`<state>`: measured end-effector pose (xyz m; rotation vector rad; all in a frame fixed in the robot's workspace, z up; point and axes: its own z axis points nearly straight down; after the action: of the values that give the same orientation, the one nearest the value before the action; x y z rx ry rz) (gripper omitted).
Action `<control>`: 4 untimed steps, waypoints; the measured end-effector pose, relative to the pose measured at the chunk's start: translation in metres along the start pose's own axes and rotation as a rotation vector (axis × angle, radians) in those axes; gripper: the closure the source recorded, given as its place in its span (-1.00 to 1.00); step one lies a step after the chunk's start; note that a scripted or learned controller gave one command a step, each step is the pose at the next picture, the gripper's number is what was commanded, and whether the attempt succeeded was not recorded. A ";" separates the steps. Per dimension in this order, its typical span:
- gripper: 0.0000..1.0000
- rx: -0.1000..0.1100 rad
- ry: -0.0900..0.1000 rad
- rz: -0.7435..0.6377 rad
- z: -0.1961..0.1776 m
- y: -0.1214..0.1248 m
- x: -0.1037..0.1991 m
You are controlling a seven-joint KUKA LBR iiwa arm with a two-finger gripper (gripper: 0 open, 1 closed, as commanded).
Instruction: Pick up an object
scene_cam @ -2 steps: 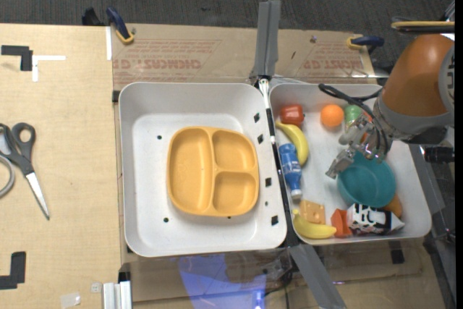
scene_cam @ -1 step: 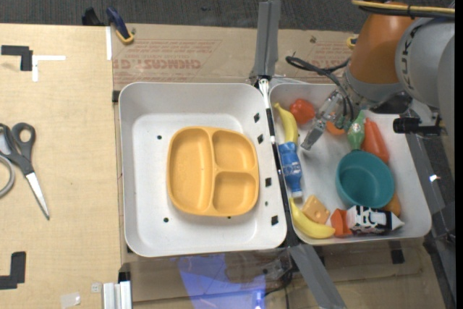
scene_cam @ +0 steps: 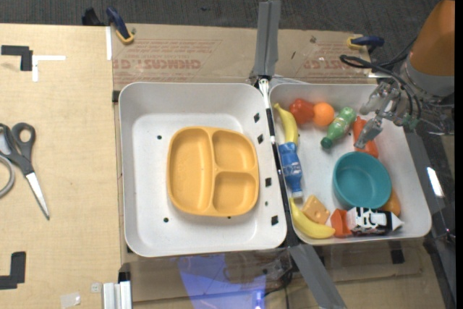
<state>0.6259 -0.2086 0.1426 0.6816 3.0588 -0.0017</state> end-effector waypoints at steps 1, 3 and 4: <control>-1.00 -0.002 0.000 -0.069 0.048 0.058 0.004; -1.00 -0.003 0.002 -0.130 0.048 -0.015 0.004; -1.00 -0.001 0.005 -0.009 0.049 0.066 0.061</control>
<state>0.5991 -0.1227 0.0929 0.6692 3.0665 0.0015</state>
